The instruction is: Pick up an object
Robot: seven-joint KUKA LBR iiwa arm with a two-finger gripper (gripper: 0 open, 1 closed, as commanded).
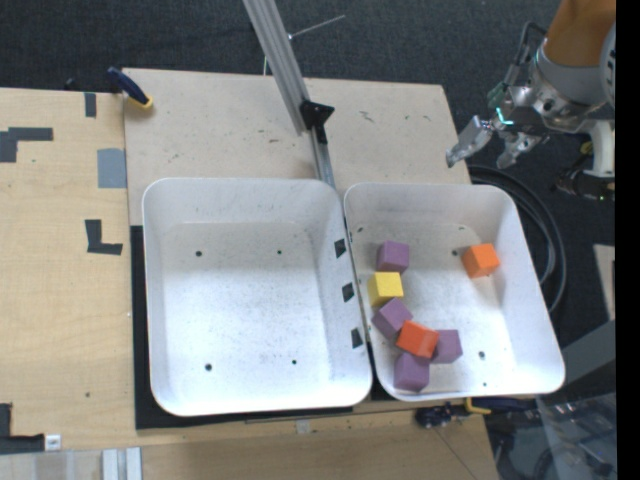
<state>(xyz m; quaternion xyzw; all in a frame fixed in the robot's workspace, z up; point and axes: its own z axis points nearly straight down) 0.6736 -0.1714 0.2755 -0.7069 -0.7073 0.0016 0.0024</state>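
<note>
Two white bins sit side by side on the worktop [230,118], the left bin [245,298] bare-floored and the right bin [520,268] holding a scatter of small blocks. Near the right bin's far wall lies an orange block [481,260], well apart from the rest. Toward the shared rim a purple block [392,257] sits just above a yellow block [386,287]; below them a second purple block [392,317] touches a red-orange block [417,340], with two more purple blocks, one [447,345] beside it and one [411,371] nearest the front wall. A grey metal rail [275,38] slants down from the top of the scene to a black clamp [316,114] and on to the gap between the bins. A blue-and-yellow tool [130,87] lies at the worktop's far left corner, and strips of dark tape [100,235] mark the wood at left. Black cables [545,228] loop past the right bin's outer side. The arm [580,28] hangs at upper right, its claw [492,143] poised off the worktop's corner, beyond the right bin's far rim, fingers spread apart with nothing between them and touching no block.
</note>
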